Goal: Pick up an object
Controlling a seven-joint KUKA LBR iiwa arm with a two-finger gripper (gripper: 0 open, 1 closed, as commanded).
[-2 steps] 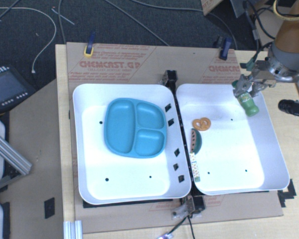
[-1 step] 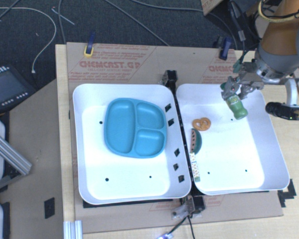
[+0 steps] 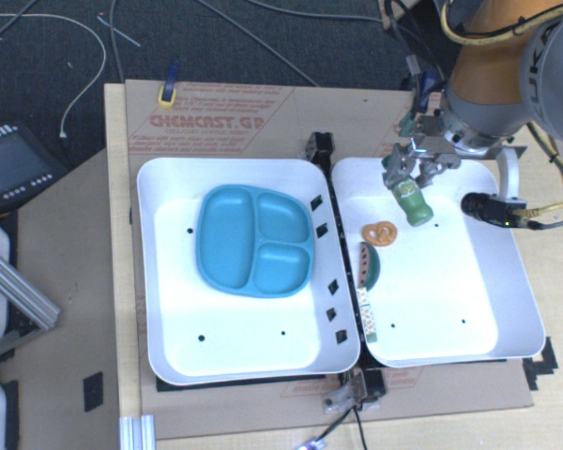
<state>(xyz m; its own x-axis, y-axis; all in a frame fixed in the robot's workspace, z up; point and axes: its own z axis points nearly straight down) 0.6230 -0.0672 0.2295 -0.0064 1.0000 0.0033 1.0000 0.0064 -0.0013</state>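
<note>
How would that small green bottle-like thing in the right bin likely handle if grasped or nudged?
The green bottle, at the gripper, looks small, rounded and smooth, so it is probably light, stiff and apt to roll or slip sideways on the right bin.

Blue divided plate (image 3: 254, 241): lay flat in left white bin (image 3: 169, 345). Cardboard sheet (image 3: 206, 115), red lettering: sat beneath both bins. Blue clip (image 3: 170, 82): gripped cardboard's far edge. Grey cables (image 3: 94, 26): trailed over dark floor. Dark screen device (image 3: 9, 162): at left.

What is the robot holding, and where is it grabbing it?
The end effector seems to hold a small green bottle by its top end, over the right bin. The grip is too small to see for sure.
</note>
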